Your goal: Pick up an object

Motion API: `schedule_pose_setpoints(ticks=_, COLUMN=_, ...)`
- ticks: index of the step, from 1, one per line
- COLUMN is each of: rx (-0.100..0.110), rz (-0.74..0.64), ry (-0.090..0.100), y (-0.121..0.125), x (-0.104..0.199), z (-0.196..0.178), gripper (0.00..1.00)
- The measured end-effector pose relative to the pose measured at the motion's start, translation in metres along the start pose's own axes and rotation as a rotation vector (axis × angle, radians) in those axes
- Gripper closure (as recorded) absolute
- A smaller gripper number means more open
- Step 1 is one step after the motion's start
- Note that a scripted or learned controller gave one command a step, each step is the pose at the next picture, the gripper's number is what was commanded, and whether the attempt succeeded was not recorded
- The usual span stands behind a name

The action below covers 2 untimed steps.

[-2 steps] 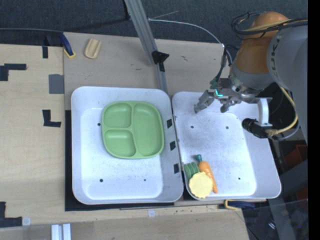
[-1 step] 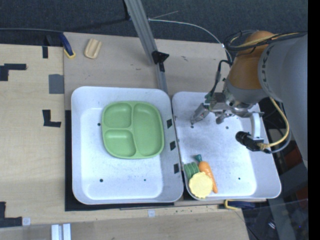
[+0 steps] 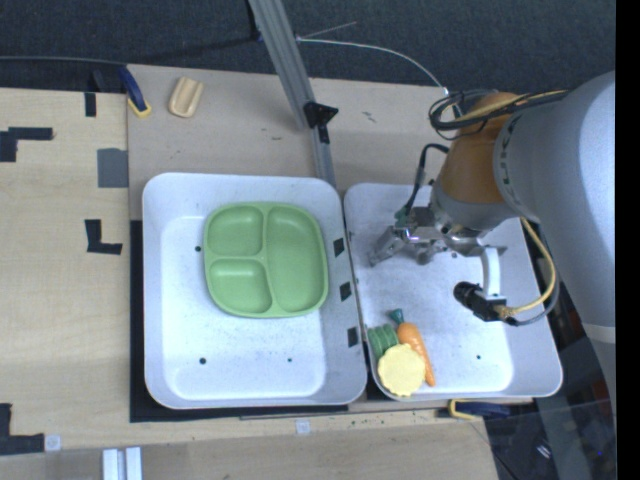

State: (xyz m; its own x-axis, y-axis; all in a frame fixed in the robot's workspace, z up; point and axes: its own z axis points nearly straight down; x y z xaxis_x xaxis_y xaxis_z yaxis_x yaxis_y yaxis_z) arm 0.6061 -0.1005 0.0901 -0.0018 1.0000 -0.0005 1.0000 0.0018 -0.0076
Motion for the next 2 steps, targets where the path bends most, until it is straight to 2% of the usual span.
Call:
schedule_pose_setpoints(ticks=1, rx=-0.004, rz=-0.001, ry=0.001, y=0.001, x=0.001, z=-0.013, gripper=1.0)
schedule_pose_setpoints(ticks=2, rx=-0.01, rz=0.001, ry=0.0, y=0.006, x=-0.001, z=-0.057, gripper=1.0)
